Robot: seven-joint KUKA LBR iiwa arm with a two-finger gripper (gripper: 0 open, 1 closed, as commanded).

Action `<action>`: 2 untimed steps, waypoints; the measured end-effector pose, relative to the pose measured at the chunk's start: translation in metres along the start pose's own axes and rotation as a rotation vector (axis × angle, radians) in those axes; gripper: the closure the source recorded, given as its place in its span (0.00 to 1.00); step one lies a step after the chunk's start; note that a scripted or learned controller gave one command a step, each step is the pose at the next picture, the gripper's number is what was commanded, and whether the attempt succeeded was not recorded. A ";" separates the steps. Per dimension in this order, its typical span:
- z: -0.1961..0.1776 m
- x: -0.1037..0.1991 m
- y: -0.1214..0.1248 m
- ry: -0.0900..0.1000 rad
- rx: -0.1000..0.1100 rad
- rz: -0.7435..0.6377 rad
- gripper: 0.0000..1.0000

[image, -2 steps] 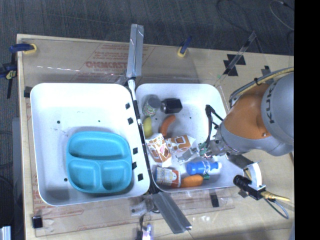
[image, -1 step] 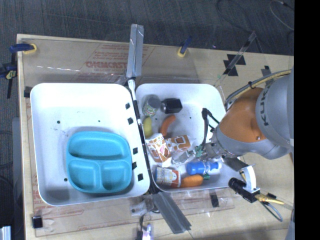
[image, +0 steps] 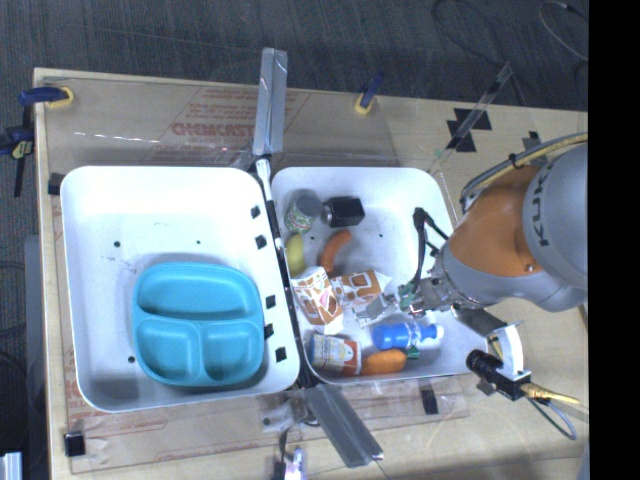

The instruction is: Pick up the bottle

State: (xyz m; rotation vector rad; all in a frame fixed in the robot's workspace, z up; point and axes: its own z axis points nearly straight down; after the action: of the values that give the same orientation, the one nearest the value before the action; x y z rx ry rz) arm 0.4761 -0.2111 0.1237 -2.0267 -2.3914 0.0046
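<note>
Bottle: we see the clear plastic bottle with a blue label [image: 405, 335] lying on its side near the right bin's [image: 385, 180] front edge, touching an orange carrot-like piece [image: 384, 362].
Progress: we judge it not yet lifted; grasp and raise remain.
Tool: the tool [image: 413, 296] sits just beside the bottle's far side; we cannot tell its state.
Hidden: the grey arm with an orange band [image: 510, 238] covers the bin's right wall.
Left bin: a blue sectioned tray [image: 200, 323].
</note>
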 end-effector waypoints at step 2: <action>0.026 0.008 0.001 0.001 0.002 0.237 0.00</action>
State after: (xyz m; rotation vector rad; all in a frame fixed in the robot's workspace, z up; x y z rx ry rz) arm 0.4758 -0.2034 0.0975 -2.2933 -2.1343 0.0077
